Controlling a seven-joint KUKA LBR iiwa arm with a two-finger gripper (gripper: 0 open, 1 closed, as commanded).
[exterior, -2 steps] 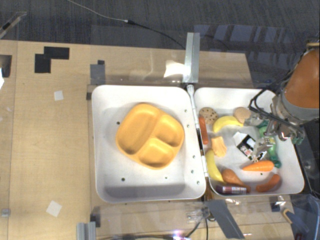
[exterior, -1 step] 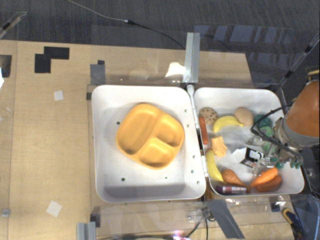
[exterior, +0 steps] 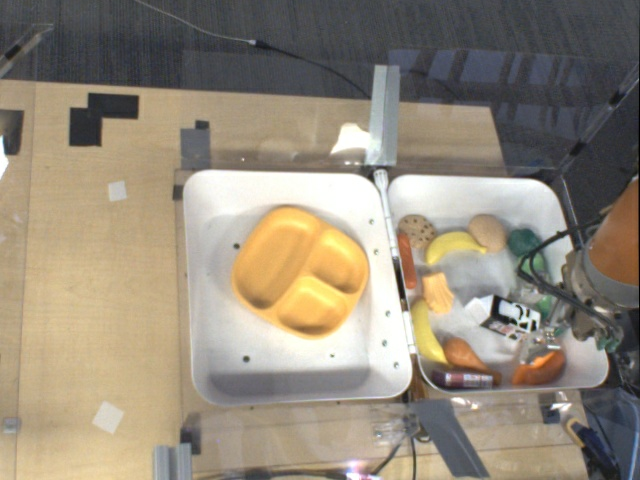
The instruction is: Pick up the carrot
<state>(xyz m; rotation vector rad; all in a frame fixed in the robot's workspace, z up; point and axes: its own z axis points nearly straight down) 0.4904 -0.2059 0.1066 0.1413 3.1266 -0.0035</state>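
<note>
The carrot [exterior: 539, 369], orange and tapered, lies in the near right corner of the right bin [exterior: 455, 190], against its front wall. My gripper [exterior: 538, 342] hangs directly over the carrot, very close to its upper side. The grey arm with its orange band [exterior: 612, 256] comes in from the right over the bin's rim. Cables and the wrist hide part of the bin's right side.
The right bin also holds two bananas [exterior: 454, 246], a cheese cube [exterior: 437, 293], a hot dog [exterior: 405, 258], a cookie [exterior: 417, 230], a tan potato [exterior: 488, 231], a green item [exterior: 522, 240], a black-and-white packet [exterior: 507, 314] and a brown drumstick [exterior: 466, 353]. A yellow divided plate [exterior: 300, 270] lies in the left bin [exterior: 215, 368].
</note>
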